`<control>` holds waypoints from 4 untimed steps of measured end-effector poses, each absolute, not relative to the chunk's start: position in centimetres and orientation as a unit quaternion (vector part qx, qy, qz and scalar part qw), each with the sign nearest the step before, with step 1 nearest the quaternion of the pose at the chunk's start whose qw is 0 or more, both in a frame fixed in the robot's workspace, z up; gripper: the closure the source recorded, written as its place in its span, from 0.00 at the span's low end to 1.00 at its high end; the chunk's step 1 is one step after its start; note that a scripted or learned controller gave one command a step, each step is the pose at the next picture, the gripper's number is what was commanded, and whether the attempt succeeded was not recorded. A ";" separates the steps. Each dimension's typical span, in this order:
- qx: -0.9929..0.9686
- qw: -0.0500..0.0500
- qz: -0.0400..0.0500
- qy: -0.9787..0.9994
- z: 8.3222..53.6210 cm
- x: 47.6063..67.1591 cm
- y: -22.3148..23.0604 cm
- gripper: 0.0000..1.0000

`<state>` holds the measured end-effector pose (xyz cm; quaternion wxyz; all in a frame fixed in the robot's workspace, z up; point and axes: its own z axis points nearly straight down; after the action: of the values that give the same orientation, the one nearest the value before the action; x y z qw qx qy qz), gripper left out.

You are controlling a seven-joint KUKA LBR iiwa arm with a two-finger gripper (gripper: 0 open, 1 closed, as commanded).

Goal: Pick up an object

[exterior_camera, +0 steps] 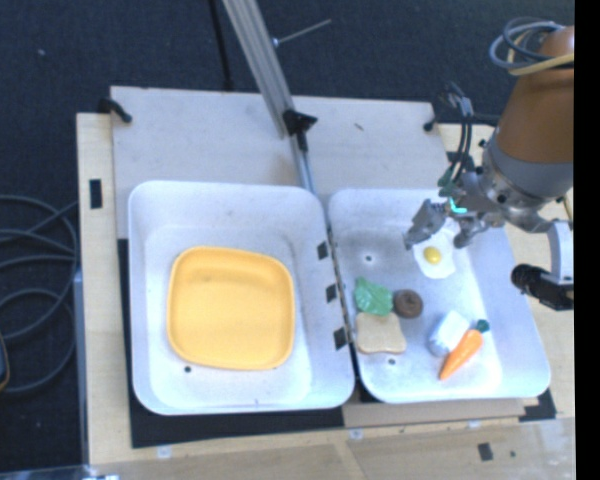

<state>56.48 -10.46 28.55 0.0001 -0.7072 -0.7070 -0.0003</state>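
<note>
The gripper [445,230] hangs with its fingers spread open right over the fried egg [434,258], carrot [461,353] sitting well below it.

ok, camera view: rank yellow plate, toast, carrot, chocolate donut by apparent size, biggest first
1. yellow plate, by far the largest.
2. toast and carrot: too close to rank; the carrot looks longer, the toast broader.
3. chocolate donut, smallest.
</note>
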 end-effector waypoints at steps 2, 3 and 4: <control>-0.707 0.002 0.001 -0.707 22.5 56.4 -10.0 0.00; -0.708 0.001 0.002 -0.706 16.9 56.3 -11.1 0.00; -0.708 -0.001 0.000 -0.707 11.1 56.7 -10.8 0.00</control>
<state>56.73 -10.83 11.12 -0.0011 -0.7075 -0.7067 0.0001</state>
